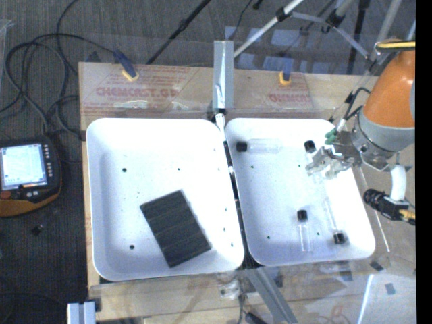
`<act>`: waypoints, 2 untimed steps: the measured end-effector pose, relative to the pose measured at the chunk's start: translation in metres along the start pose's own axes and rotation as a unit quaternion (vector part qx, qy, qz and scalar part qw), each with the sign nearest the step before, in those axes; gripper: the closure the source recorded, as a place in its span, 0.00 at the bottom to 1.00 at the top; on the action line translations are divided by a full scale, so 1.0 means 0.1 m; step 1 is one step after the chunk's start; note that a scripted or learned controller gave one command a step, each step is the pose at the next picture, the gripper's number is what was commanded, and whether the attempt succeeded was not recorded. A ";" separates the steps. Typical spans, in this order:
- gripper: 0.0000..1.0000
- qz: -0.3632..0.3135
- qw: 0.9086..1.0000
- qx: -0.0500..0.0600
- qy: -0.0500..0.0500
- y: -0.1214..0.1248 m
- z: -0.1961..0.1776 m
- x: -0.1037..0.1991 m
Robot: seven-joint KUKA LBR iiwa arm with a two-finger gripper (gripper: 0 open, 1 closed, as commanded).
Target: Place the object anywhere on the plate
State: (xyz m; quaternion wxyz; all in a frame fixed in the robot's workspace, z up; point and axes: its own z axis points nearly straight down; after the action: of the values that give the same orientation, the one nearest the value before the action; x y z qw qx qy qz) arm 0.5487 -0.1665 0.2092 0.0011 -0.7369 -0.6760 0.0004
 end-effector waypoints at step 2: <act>1.00 0.010 1.000 0.002 0.000 -0.67 0.20 1.75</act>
State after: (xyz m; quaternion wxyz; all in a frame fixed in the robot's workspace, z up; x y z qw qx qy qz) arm 0.4971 0.0137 0.1900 0.0025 -0.7437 -0.6685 0.0021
